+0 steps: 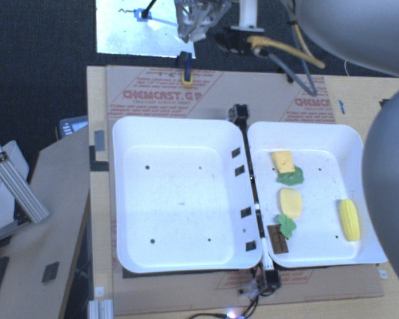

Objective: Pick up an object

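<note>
My gripper (191, 20) hangs high above the bench, beyond the far edge of the left bin (179, 128), well away from every object. The right bin (332, 138) holds several small items: a yellow block (282, 161) touching a green piece (291, 176), a pale yellow oval (291, 203), a second small green piece (286, 226), a brown piece (277, 240) near the front left corner, and a yellow corn cob (349, 219) by the right wall. Part of the right bin's right side is hidden by the grey arm (386, 178).
A black hinge strip (247, 178) with clips joins the two bins. A blue and yellow clamp (186, 69) stands on the cardboard sheet (153, 95) behind the left bin. A shiny plate (130, 18) lies at the back left, and an aluminium bar (13, 185) at the left.
</note>
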